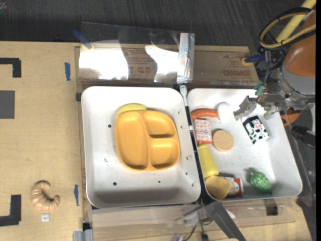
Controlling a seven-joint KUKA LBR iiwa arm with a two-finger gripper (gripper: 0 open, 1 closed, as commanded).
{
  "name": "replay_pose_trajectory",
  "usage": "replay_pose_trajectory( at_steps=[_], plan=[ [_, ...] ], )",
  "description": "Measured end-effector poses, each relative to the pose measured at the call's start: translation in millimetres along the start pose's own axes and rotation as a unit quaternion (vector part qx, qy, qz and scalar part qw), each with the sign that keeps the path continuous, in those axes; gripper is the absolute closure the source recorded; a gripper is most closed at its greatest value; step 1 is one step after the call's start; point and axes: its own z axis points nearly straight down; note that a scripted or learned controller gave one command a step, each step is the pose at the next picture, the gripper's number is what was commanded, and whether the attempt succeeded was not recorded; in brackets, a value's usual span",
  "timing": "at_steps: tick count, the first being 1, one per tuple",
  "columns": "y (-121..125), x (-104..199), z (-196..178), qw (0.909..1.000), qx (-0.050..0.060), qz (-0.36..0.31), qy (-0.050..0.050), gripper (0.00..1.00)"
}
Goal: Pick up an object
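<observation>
My gripper [258, 109] hangs over the back right of the right bin [281, 164], and its two grey fingers [244, 109] stand apart with nothing between them. A small black-and-white spotted block [256, 129] lies on the bin floor just in front of the gripper. Further left in the same bin are a tan round disc [223, 140], a white lump [222, 107], an orange-red packet [203, 113] and a yellow bottle [206, 160]. A green knobbly toy [261, 181] sits at the front right.
The left bin [95, 134] holds a yellow divided tray [145, 139]. A yellow cup [216, 186] and a red can [235, 185] lie at the right bin's front edge. A tan curled toy [45, 195] rests on the bench at far left. A clear plastic sheet [135, 59] stands behind the bins.
</observation>
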Motion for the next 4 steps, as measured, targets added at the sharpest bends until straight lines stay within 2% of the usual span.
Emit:
replay_pose_trajectory(
  at_steps=[1, 2, 3, 4],
  plan=[
    [-14, -50, 108, 1.0, 0.006, -0.007, 0.0, 0.0],
    [31, -64, 144, 0.9998, -0.018, 0.012, -0.006, 0.0],
    [39, -67, 150, 0.9998, -0.017, 0.004, -0.007, 0.0],
    [44, -73, 132, 0.9995, -0.028, 0.005, -0.015, 1.0]
  ],
)
